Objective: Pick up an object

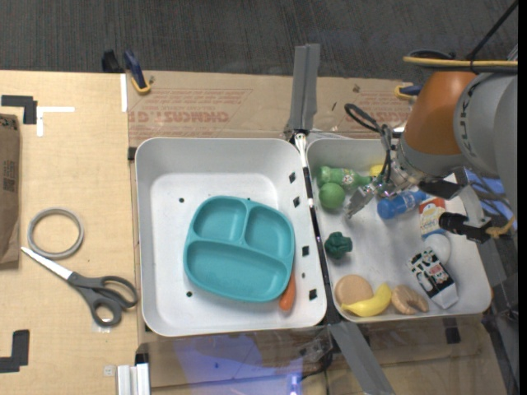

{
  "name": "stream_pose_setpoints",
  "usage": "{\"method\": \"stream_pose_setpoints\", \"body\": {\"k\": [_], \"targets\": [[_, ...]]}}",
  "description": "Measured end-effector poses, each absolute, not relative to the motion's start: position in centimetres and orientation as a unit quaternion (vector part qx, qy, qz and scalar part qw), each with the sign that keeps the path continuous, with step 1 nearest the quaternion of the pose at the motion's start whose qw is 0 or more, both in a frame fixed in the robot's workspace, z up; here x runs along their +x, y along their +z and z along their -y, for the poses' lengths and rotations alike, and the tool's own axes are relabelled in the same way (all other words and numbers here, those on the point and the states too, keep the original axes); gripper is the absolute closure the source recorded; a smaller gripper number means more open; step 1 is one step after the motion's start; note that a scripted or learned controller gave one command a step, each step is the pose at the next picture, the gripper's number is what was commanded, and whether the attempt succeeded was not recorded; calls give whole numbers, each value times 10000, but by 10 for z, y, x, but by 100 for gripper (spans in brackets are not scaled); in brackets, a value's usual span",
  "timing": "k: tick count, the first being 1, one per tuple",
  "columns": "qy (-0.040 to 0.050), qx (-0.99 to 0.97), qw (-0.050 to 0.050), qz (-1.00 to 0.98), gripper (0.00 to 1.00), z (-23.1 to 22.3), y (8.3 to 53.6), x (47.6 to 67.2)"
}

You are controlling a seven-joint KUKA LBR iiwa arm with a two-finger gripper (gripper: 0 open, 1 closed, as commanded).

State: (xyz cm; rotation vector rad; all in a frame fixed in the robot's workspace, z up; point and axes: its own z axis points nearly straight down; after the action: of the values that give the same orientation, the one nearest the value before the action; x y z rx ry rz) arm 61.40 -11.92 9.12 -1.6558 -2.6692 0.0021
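Arm: enters from the frame's right, orange band upper right.
Tool (362, 202): tilted down-left, right of centre.

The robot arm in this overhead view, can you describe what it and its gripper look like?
The arm is a thick, rounded grey body with a glossy orange band above the wrist. Black cables loop beside it, with a yellow-trimmed one behind. At its tip sits a small metallic two-finger gripper with thin silvery fingers, over the right bin.
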Motion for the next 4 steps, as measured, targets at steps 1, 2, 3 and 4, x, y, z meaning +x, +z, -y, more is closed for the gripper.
{"method": "stream_pose_setpoints", "body": {"k": [1, 2, 3, 4], "targets": [[5, -5510, -11, 8345, 0, 117, 93, 659], [50, -5496, 22, 8354, 100, 119, 100, 656], [4, -5984, -14, 8012, 100, 130, 234, 648], [2, -6091, -13, 7931, 100, 177, 106, 618]]}}
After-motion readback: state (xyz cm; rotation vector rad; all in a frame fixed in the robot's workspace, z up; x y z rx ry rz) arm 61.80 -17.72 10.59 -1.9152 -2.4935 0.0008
